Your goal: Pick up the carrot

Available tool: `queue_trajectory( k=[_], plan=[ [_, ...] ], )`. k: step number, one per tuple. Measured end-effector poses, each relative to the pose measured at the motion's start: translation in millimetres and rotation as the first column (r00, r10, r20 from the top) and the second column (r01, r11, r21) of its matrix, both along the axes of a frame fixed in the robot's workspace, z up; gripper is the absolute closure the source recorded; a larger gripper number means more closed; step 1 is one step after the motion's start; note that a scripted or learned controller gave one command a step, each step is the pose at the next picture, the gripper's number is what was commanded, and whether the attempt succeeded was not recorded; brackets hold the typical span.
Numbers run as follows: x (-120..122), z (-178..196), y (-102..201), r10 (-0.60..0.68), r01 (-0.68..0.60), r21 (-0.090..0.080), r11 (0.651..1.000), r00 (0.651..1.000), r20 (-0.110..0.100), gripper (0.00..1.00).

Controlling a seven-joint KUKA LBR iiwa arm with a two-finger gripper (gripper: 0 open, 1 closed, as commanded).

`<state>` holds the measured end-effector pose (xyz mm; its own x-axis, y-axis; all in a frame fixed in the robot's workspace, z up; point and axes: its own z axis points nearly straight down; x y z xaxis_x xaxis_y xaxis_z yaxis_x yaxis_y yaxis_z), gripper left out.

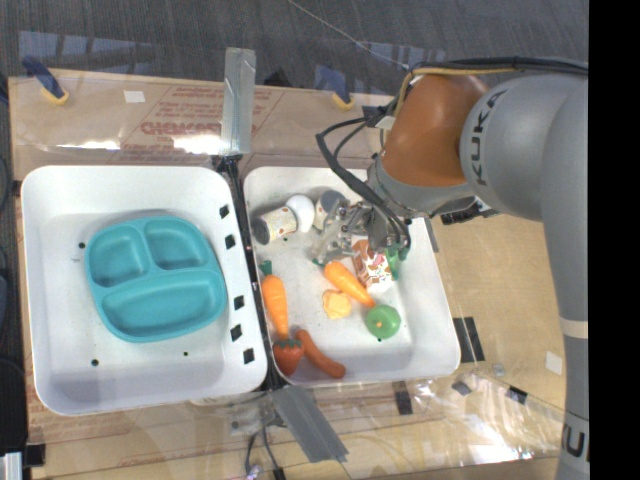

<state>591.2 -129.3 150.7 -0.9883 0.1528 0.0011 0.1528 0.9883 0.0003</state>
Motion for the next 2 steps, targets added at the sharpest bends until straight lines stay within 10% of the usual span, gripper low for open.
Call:
queue_trajectory(
  k=[1, 2],
  plan=[
    [-97.8, 46.4, -1.3, -0.133, 0.133, -0.001, 0.991, 0.991, 0.004, 1.0],
    [-23.3, -59.3, -21.6, -0.274, 0.274, 0.0, 0.962, 0.962, -0.002, 1.0]
  ],
)
